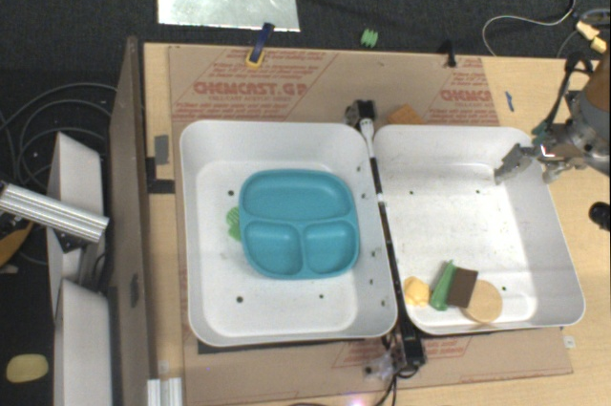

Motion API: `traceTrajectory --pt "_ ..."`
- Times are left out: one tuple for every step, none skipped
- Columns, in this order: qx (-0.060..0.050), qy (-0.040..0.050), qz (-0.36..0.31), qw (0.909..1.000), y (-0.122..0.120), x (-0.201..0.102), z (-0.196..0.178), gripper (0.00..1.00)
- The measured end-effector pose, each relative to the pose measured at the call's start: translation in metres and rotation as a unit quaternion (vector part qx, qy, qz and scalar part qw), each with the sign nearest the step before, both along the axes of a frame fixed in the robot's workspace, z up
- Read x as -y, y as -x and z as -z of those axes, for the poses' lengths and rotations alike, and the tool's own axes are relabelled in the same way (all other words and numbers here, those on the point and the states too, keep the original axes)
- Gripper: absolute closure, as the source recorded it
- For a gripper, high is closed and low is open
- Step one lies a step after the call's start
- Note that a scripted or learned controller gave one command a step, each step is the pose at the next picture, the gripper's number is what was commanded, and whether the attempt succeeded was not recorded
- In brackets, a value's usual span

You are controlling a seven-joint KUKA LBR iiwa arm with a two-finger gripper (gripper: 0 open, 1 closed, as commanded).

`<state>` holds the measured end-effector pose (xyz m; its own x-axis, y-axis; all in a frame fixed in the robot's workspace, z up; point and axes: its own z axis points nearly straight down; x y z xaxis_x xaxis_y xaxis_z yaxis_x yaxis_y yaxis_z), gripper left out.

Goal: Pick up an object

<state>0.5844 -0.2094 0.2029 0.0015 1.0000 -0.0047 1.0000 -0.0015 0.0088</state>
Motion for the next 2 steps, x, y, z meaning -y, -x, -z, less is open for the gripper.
traceTrajectory --pt "-0.005 -0.0027 -0.001 1.0 0.0 -0.01 0.124 0.0" --pt "0.001 -0.0011 -0.004 1.0 -0.076 -0.011 0.114 0.0"
